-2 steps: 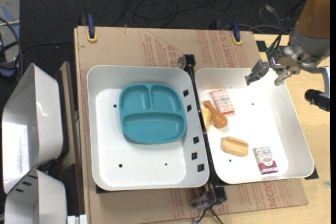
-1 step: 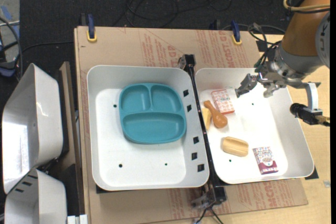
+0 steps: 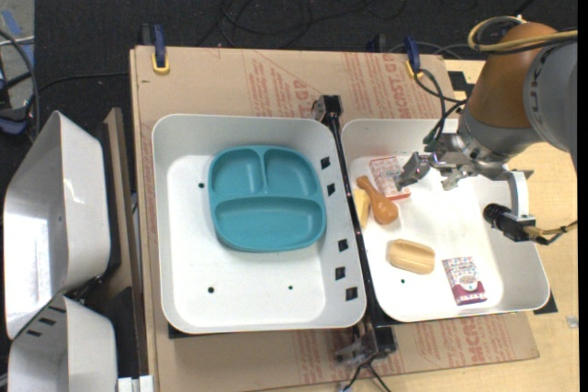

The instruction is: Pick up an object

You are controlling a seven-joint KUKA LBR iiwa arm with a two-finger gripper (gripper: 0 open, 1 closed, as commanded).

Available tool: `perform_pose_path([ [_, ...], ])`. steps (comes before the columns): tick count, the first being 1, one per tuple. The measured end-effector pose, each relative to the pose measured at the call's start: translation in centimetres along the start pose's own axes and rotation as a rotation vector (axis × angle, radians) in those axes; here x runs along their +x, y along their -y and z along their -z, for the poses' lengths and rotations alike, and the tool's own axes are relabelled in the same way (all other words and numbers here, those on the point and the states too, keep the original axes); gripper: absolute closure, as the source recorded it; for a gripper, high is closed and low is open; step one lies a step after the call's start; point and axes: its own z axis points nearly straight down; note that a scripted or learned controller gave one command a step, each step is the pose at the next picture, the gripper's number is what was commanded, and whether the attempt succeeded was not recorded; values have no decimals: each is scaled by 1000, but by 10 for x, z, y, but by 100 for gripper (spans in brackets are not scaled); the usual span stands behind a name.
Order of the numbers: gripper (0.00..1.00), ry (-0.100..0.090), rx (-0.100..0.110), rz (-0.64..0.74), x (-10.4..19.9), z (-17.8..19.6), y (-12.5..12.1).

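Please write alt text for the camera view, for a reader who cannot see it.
A grey and orange robot arm reaches from the right over the right white bin, which holds a wooden spoon, a tan block and two small packets. The left bin holds a teal divided plate.

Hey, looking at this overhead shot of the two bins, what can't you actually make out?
- Gripper: too small and blurred in the camera view to tell whether it is open or shut.
- Small red-and-white printed packet: print too small to read.
- Pink-and-white packet: right edge hidden by the gripper.
- Orange wooden spoon: handle end blurs into the bin wall.
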Motion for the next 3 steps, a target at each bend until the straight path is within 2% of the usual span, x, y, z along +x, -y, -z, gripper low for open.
perform_pose_path([
  [1,0,0,-8,-1,0,-36,-2],
  [2,100,0,-16,1,1,-22,-4],
  [3,100,3,-11,1,-2,22,-2],
])
